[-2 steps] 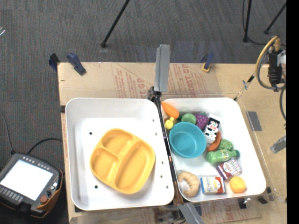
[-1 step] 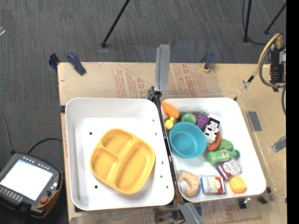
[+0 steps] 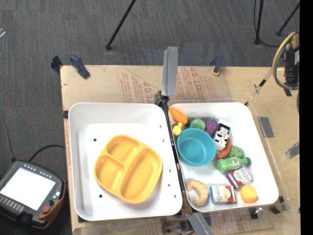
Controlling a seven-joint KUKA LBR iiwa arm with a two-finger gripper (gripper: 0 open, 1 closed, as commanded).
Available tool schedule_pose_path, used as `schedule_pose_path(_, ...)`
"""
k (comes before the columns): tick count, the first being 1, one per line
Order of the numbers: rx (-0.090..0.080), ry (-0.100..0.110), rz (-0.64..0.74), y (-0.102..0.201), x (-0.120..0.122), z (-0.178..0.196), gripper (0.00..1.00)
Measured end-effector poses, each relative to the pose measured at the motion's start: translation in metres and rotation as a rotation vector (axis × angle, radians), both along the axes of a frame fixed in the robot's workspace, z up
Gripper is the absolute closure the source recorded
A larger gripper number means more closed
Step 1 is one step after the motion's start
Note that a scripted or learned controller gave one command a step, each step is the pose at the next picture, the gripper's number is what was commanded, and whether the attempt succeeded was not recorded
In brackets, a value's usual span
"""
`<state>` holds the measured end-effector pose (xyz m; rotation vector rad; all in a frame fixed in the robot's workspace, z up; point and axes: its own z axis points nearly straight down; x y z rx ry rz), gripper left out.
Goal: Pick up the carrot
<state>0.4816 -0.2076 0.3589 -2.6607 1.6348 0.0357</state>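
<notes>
The carrot (image 3: 178, 115) is a small orange toy lying at the far left corner of the right bin (image 3: 254, 131), close to the divider between the bins. A yellow piece (image 3: 177, 129) and a green piece (image 3: 197, 124) lie just in front of it.
The right bin also holds a teal bowl (image 3: 196, 147), purple grapes (image 3: 211, 127), a cow-print carton (image 3: 222, 134), a green bottle (image 3: 232, 163), a pastry (image 3: 198, 192), small boxes and an orange fruit (image 3: 249, 194). The left bin (image 3: 83, 116) holds a yellow divided plate (image 3: 128, 167).
</notes>
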Motion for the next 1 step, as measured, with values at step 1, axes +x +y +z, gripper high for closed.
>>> schedule_pose_path(1, -0.017, -0.014, 0.468, 0.0140, -0.0034, -0.0350, 1.00)
